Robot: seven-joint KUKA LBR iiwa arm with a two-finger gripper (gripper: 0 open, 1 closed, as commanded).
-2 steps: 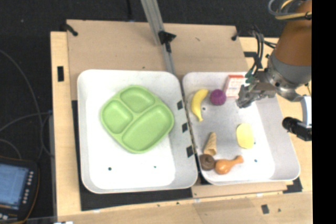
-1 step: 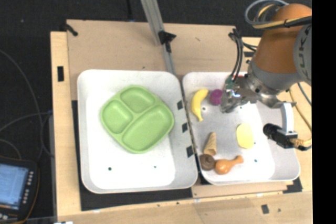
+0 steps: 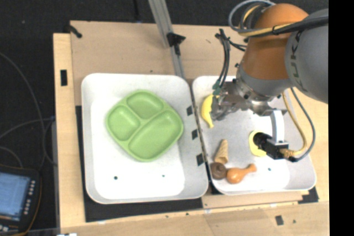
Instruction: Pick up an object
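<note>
In the right bin [image 3: 293, 179] a yellow banana [image 3: 206, 110] lies at the far left, by the rim. My gripper [image 3: 219, 108] hangs right beside and over it, under the arm's orange band; its tips are hidden against the wrist. A tan cone [image 3: 221, 150] lies near the bin's middle front. Below it sit a small brown piece [image 3: 218, 171] and an orange pear-shaped toy [image 3: 241, 173]. A yellow object [image 3: 256, 142] lies at the right, partly behind a black cable fitting.
The left bin [image 3: 99, 179] holds a green divided plate [image 3: 145, 125]. A grey metal pole [image 3: 160, 14] slants down from the top to the gap between the bins. Cables loop off the wrist over the right bin's right side.
</note>
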